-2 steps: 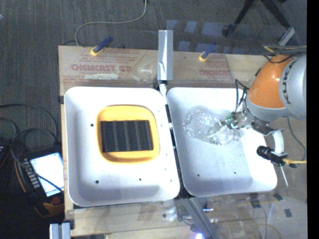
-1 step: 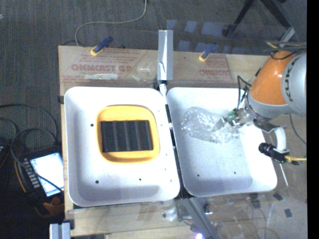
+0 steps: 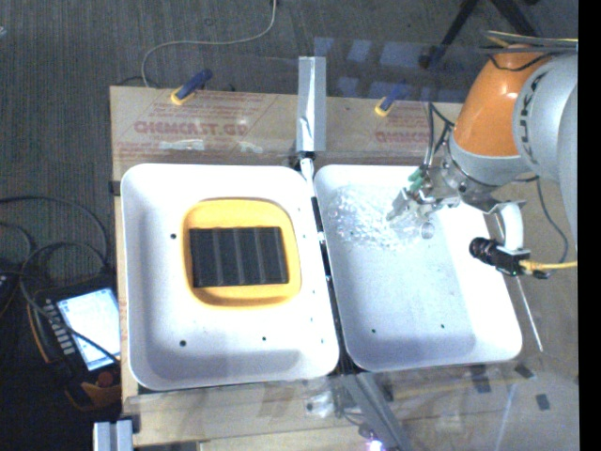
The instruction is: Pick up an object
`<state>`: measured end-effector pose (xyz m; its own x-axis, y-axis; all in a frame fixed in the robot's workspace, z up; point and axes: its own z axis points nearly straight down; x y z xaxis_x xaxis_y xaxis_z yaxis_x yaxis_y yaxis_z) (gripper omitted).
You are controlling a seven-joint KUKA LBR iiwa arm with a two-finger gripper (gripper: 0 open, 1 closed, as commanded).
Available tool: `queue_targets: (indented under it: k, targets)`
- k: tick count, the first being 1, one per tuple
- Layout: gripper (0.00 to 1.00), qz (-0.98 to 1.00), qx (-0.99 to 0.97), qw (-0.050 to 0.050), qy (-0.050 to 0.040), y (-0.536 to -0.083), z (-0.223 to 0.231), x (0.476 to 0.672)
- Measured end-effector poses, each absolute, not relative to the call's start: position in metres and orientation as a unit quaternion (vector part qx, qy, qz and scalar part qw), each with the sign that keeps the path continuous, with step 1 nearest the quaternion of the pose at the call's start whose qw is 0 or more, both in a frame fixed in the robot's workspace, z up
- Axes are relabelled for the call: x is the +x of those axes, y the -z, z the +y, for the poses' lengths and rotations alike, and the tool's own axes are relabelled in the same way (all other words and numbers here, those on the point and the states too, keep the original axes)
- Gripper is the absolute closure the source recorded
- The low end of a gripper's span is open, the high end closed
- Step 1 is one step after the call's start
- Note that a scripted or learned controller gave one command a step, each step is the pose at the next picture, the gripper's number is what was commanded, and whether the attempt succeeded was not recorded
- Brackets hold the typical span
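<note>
Here, the bench (image 3: 188, 125) carries two shallow white bins set side by side, their inner rims touching along the centre line.

Left bin (image 3: 150, 280): contains one item, a yellow tray-like object (image 3: 242, 291) with rounded corners. Its centre is occupied by a dark ribbed insert (image 3: 238, 256) with parallel grooves. The object lies flat, roughly central in the bin and slightly toward the far wall, apart from every wall.

Right bin (image 3: 423, 327): the near half of the floor is bare white. In the far-left part lies a scatter of clear, glinting material (image 3: 357, 219); whether it is crumpled film or small fragments cannot be determined.

Arm: the grey arm with its orange band (image 3: 488, 101) enters from the right and hangs over the far part of the right bin. The gripper (image 3: 418, 205) sits at the right edge of the glinting scatter, low over the bin floor. Its state, released or clenched, cannot be told at this resolution, and no item can be confirmed in its grasp.

A black cable fitting (image 3: 493, 252) hangs beside the wrist, over the bin's right side.

Beyond the bins, two blue-and-yellow clamps (image 3: 191, 85) grip the far edge of the bench.
</note>
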<state>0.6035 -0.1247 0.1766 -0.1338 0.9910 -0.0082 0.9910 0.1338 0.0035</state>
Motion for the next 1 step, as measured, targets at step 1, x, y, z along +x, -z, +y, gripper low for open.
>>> queue_targets:
  k: [1]
  targets:
    - [1.00, 0.704, 0.710, 0.004, 0.0024, -0.1740, -0.1130, 0.5902]
